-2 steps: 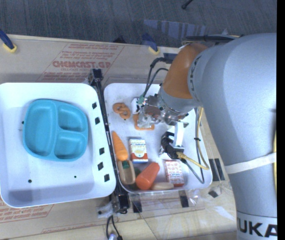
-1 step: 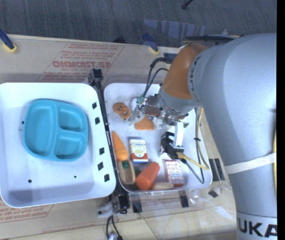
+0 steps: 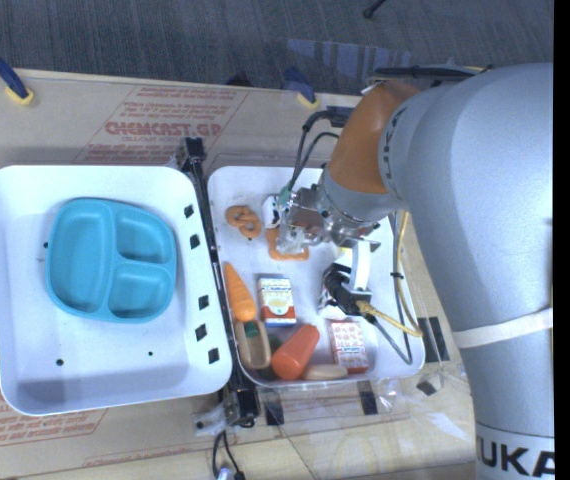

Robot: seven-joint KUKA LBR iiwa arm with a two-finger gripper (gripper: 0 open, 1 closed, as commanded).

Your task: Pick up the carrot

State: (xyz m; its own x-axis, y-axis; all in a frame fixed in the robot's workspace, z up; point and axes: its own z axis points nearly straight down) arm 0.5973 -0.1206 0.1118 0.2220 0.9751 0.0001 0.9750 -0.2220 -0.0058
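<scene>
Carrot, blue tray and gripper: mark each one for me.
carrot (image 3: 238,290): camera view, middle of its orange body.
blue tray (image 3: 111,259): camera view, central divider ridge.
gripper (image 3: 295,230): camera view, at its tip above the right bin.

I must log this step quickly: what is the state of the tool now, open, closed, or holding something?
Tool: cannot be told; it hangs over the right bin, apart from the carrot.

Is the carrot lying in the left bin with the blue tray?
No, the carrot lies in the right bin, along its left wall, while the blue tray sits in the left bin.
</scene>
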